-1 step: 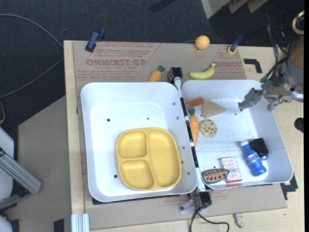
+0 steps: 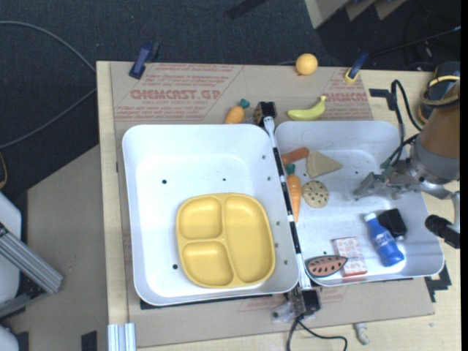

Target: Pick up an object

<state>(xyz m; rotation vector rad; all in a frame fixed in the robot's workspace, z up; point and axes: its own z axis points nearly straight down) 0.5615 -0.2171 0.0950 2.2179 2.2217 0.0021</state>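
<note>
We see two bins (image 2: pixel 146 196) of smooth, glossy white plastic, and a yellow tray (image 2: pixel 225 238) of matt plastic. The surface (image 2: pixel 183 93) looks like printed brown cardboard. The blue bottle (image 2: pixel 384 241) shines like plastic; the end effector (image 2: pixel 373 185) looks like dull grey metal.

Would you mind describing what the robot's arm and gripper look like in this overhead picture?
The arm enters from the right as a rounded grey body with an orange-brown band above the wrist. A thin black cable loops beside it. At its end sits a grey metal gripper of slim, angular parts, lying over the right bin. I can make out no lettering or markings on it.
</note>
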